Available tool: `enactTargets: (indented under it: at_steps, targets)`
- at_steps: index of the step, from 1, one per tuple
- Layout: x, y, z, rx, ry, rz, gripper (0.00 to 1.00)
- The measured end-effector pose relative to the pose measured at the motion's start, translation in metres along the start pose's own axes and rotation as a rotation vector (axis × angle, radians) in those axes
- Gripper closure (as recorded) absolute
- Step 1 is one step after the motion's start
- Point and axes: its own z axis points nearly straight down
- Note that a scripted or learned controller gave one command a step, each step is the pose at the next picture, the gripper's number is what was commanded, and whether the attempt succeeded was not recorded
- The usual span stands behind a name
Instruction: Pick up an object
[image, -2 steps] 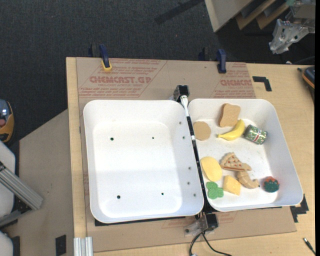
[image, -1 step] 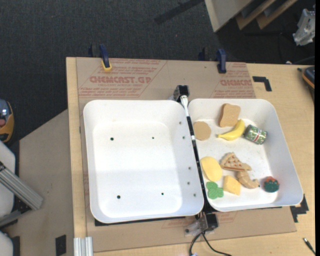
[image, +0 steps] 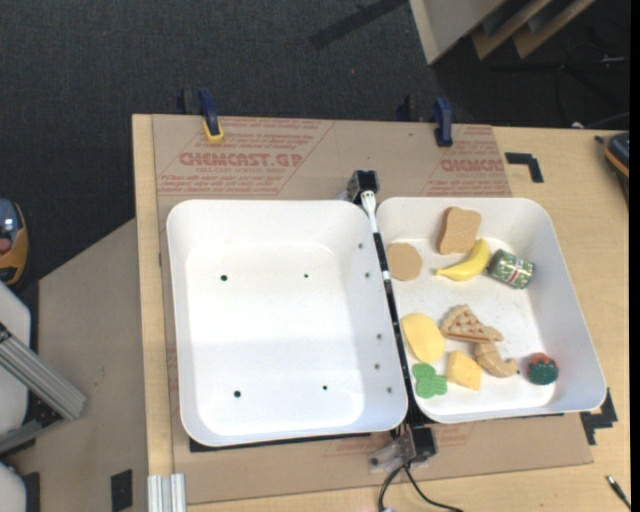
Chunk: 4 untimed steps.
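two shallow white plastic bins sit side by side on a brown cardboard-covered bench (image: 300, 150) printed with faded red lettering, and two blue clamps (image: 210, 112) grip its far edge. the left white bin (image: 270, 320) shows four small dark dots on its floor. the right white bin (image: 560, 300) carries all the toy food. near its far wall stands a tan slice of toy bread (image: 458, 230), and just beside it on the near side lies a yellow toy banana (image: 468, 264), its tip touching or almost touching a small green can with a red and white label (image: 511, 269) lying on its side. close to the divider between the bins is a round flat tan cookie (image: 404, 261). nearer the camera, a pale yellow oval piece (image: 422, 337) lies beside a brown waffle-patterned wedge (image: 469, 324), and below that wedge rests a curved brown pastry-like piece (image: 494, 360). a yellow cheese-like block (image: 462, 371) sits between the pastry piece and a small green leafy piece (image: 430, 381) at the bin's near left corner. a dark green round piece with a red top (image: 541, 370) lies near the right wall, apart from the rest. as for the jaws, their state cannot be told from this view, and every object rests on the bin floor.
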Motion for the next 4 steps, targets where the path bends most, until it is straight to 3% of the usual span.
enactTargets:
  at_steps: [1, 2, 3, 4]
  targets:
    - [-0.003, 0.0, -0.043, -0.001, 0.0, -0.003, 1.0]
    - [0.006, -0.106, 0.019, 0.013, 0.008, 0.001, 1.0]
    - [-0.003, -0.115, -0.015, 0.0, 0.001, -0.002, 1.0]
    - [0.016, -0.182, 0.062, 0.011, 0.006, -0.001, 1.0]
